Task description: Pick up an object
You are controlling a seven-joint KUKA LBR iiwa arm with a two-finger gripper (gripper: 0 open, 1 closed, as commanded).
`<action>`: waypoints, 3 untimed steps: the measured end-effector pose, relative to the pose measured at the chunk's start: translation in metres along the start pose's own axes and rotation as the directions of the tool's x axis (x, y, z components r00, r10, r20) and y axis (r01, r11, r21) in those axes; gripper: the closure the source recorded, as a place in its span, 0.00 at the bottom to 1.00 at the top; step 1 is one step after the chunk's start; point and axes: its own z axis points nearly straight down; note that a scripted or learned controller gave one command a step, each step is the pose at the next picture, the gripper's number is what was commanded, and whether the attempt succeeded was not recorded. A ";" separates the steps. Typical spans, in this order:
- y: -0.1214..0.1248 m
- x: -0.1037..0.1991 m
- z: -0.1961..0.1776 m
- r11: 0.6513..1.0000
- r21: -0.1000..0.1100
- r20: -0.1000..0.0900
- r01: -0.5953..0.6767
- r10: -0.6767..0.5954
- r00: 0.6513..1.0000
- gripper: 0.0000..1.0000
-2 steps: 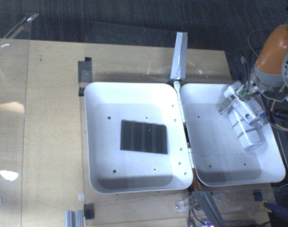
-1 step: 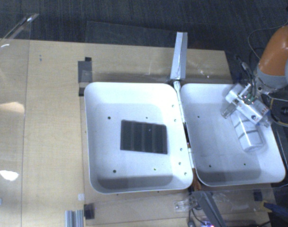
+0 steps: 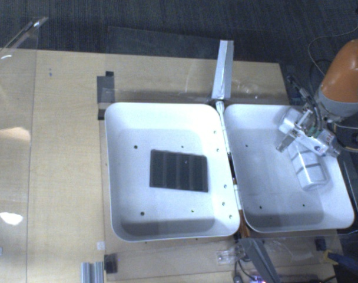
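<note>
Ridged dark rectangular mat [image 3: 179, 170] lies in left bin [image 3: 117, 158]; gripper [image 3: 301, 135] grip cannot be judged.

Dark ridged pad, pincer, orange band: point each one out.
Dark ridged pad [image 3: 179, 170]: camera view, middle of its ribbed top, in the left bin.
Pincer [image 3: 291, 135]: camera view, between its fingertips, over the right bin.
Orange band [image 3: 344, 72]: camera view, its rounded side.

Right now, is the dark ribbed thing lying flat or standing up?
Flat. The dark ribbed pad lies on the floor of the left bin, its whole top face showing.
</note>
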 end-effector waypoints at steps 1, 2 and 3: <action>0.001 0.014 -0.001 0.987 -0.006 -0.016 0.160 -0.160 0.987 0.00; 0.011 -0.007 0.003 0.947 -0.001 -0.041 0.321 -0.321 0.946 0.00; -0.001 0.015 -0.095 0.898 -0.012 -0.017 0.440 -0.440 0.898 0.00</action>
